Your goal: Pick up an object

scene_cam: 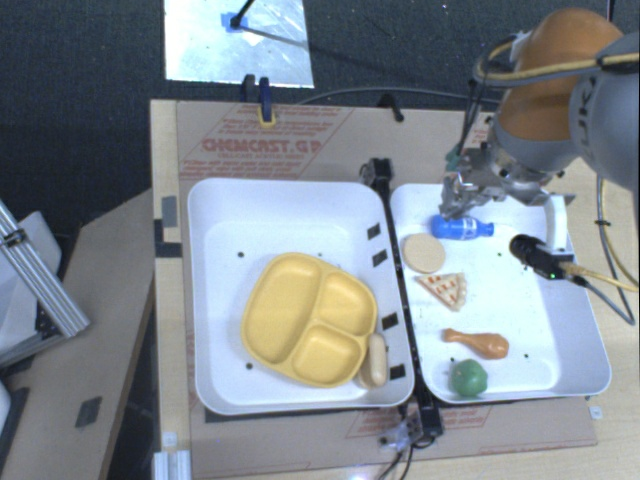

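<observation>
Camera view puts the pincer (462, 200) just above the blue bottle (461, 228), grip state untellable; it should descend squarely across the bottle's width.

The grey arm (600, 88) reaches in from the right, its orange band (550, 68) bulging above the wrist. The wrist bends downward and leftward, carrying the gripper (458, 203) low toward the far end of the right-hand side. Cables loop around the wrist.
</observation>
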Robot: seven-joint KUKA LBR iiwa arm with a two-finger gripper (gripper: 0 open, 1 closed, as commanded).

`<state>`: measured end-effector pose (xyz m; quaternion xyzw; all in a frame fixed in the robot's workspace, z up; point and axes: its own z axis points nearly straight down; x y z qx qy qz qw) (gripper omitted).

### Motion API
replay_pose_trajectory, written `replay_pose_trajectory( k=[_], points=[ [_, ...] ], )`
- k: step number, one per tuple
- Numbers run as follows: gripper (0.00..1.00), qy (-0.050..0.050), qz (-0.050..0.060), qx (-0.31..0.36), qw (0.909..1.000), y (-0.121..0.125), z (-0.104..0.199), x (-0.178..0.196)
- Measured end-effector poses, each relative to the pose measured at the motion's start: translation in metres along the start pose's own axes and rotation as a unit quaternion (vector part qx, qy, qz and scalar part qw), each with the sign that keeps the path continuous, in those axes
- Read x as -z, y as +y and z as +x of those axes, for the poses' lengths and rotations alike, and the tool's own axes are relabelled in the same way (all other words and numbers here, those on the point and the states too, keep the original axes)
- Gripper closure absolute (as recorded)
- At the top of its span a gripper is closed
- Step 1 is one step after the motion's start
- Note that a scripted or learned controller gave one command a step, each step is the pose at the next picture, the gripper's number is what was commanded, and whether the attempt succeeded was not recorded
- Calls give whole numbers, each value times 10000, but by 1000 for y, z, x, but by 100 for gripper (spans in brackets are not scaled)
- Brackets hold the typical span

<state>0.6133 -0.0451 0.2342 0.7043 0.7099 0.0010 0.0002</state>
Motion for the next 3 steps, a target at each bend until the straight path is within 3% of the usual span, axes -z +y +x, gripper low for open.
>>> replay_pose_trajectory(
  k=[3],
  points=[
    [100, 5, 7, 5, 10000, -27, 143, -16]
  ],
)
